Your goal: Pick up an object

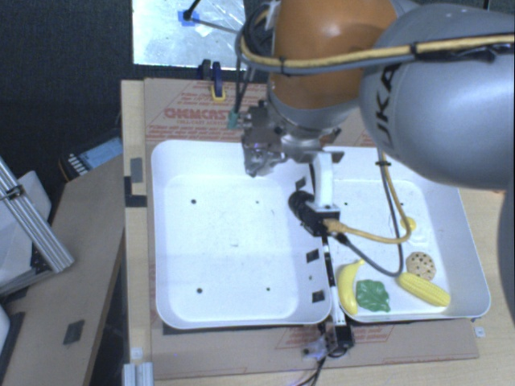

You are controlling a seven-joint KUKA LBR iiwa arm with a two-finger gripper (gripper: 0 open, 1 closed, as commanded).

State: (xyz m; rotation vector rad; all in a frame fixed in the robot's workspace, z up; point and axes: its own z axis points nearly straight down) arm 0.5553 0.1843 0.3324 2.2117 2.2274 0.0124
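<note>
Right shallow white plastic bin (471, 240) has a yellow banana (348, 289), green leafy piece (373, 296), round tan cookie (420, 264) and yellow corn cob (425, 289) bunched at its near end.

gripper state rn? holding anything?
Tool: cannot be told from this view. It sits over the far edge of the left bin; nothing is seen in it.

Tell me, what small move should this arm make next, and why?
Probably swing toward the near corner of the right bin. The banana, green piece, cookie and corn cluster there, while the gripper hangs over the far edge of the left bin.
</note>
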